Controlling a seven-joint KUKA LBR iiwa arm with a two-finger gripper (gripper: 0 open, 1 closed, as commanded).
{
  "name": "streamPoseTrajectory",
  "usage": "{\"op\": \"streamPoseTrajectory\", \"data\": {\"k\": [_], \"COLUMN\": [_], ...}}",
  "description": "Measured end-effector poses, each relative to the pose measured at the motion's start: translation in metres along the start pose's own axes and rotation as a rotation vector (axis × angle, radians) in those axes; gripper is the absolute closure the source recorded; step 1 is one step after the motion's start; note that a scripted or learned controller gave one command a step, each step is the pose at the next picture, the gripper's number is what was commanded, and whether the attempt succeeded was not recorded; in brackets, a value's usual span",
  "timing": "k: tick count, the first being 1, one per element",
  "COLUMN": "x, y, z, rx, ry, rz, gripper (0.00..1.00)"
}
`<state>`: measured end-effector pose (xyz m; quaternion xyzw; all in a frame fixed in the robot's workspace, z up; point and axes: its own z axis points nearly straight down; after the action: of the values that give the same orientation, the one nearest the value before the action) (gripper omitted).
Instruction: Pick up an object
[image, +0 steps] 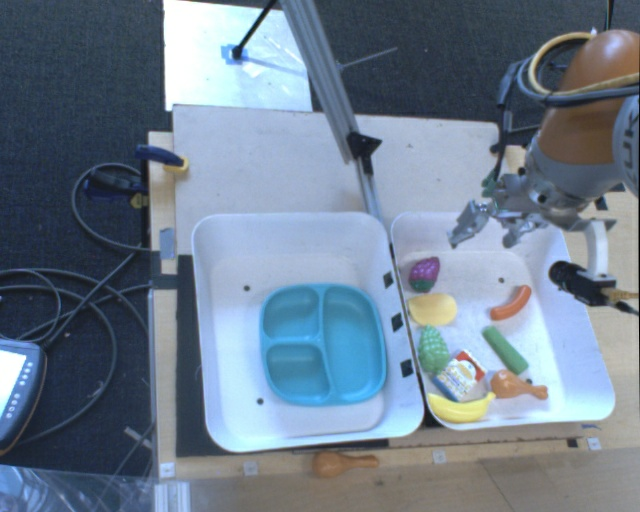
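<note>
Along the right bin's (600, 385) right side lies a red sausage (511, 302), its long axis slanting from lower left up to upper right, the upper end pointing toward the bin's right wall. Just below it a green cucumber (505, 350) slants the other way, from upper left down to lower right. Near the bin's front right corner an orange drumstick (514, 386) lies almost level, its thin end pointing right. A yellow banana (461, 407) curves along the front wall, with a small printed carton (460, 376) touching it above. Against the left wall, from back to front, sit purple grapes (424, 271), a yellow lemon (432, 309) and a knobbly green fruit (432, 349).

Above the bin's back wall hangs the gripper (495, 228), its two grey fingers spread apart with nothing between them.

The left bin (225, 300) holds a blue divided plate (323, 343), lying flat near its middle. On the bench's front edge, outside the bins, lies another drumstick (344, 463).
</note>
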<state>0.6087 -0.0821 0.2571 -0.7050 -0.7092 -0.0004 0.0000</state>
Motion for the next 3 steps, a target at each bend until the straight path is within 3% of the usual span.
{"op": "streamPoseTrajectory", "data": {"k": [1, 3], "x": [0.0, -0.002], "y": [0.0, 0.011], "z": [0.0, 0.088], "rx": [-0.001, 0.003], "ry": [0.0, -0.001], "rz": [0.002, 0.006], "gripper": [0.0, 0.0]}}
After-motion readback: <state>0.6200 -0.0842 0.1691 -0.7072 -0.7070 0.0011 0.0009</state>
